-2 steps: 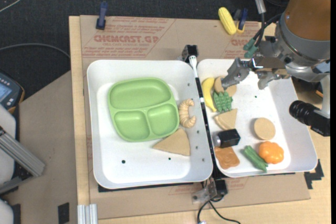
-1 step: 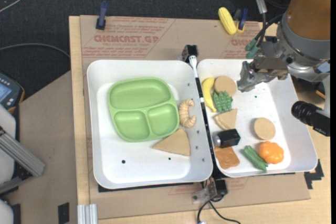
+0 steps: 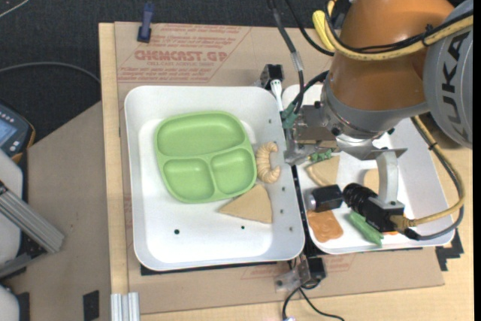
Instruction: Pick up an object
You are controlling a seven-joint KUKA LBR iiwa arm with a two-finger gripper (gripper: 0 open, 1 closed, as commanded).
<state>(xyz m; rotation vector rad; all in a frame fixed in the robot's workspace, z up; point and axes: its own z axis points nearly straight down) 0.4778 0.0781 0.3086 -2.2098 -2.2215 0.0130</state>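
My gripper (image 3: 305,152) hangs under the big orange wrist, low over the wall between the two bins. Just to its left, in the left bin (image 3: 143,184), lies a beige ridged croissant-like piece (image 3: 267,164), close to the gripper; whether they touch cannot be told. A green divided tray (image 3: 199,155) fills the middle of that bin, with a tan wedge (image 3: 250,204) at its lower right corner. In the right bin (image 3: 432,169), an orange-brown slab (image 3: 325,225), a green stick (image 3: 366,228) and a tan piece (image 3: 323,174) lie below the gripper. The arm hides much of this bin.
Both bins rest on a cardboard sheet (image 3: 188,49) with red print. A small blue item (image 3: 145,22) lies at the sheet's far left corner. Cables (image 3: 289,34) trail from the wrist over the back of the bench.
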